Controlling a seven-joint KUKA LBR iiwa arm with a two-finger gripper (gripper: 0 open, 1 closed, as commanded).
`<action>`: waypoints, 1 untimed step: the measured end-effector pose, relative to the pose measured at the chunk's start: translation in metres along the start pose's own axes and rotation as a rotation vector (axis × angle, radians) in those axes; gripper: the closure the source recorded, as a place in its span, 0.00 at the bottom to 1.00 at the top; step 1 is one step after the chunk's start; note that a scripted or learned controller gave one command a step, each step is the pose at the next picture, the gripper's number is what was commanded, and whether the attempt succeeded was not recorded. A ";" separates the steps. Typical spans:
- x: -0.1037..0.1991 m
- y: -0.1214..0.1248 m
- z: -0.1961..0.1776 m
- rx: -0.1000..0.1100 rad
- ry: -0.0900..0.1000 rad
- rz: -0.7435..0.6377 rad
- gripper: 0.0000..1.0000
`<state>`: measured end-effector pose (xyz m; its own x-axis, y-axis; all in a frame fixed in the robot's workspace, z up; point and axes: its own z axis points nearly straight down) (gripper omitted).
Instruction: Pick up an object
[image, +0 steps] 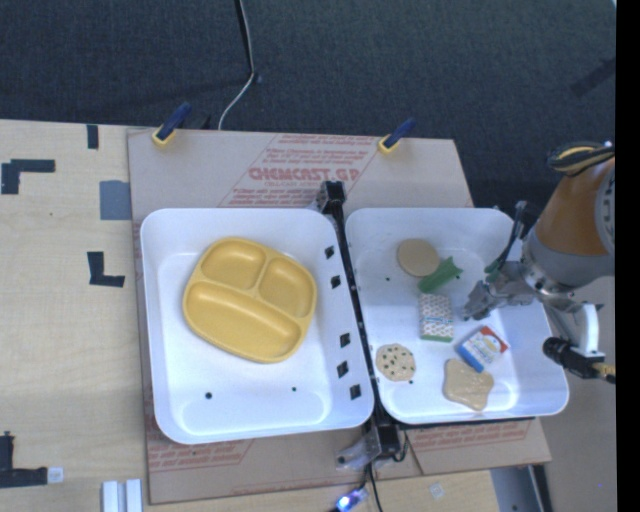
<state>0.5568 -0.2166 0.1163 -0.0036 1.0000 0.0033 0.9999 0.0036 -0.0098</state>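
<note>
**Ana:** Start with the writing. There's red lettering printed on the cardboard sheet (300, 170) under the bins, at the far side. It looks something like "CHEMCAST GP", but it's too soft to be sure.

**Ben:** Agreed, only part of it reads. Two clamps with blue and yellow grips, one (171, 124) at the far left corner of the sheet and the other (397, 133) at the far right. Now the claw?

**Ana:** The gripper (478, 304) sits low in the right bin (520, 405), near that bin's right side, with the grey and orange arm (572, 222) behind it. The tips blur into dark metal, so I cannot tell whether the claw is released or clenched.

**Ben:** What lies close to it?

**Ana:** A small packet (482, 347) in red, white and blue, just near of the claw and slightly right. I can't say whether they touch. Its label is unreadable.

**Ben:** And the rest of that bin?

**Ana:** A round tan disc (417, 257) toward the far side, a green piece (440, 275) touching its near right edge, a speckled pale packet (436, 317) left of the claw, a chocolate chip cookie (396, 362) near the left wall, and a tan lumpy piece (468, 385) at the near edge.

**Ben:** Left bin?

**Ana:** The left bin (180, 410) holds a yellow divided plate (250, 298), three sections, lying flat.
</note>
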 end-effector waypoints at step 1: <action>0.008 0.009 -0.051 -0.010 -0.003 0.000 1.00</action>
<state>0.5658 -0.2089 0.1676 -0.0034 1.0000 0.0005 1.0000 0.0034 -0.0001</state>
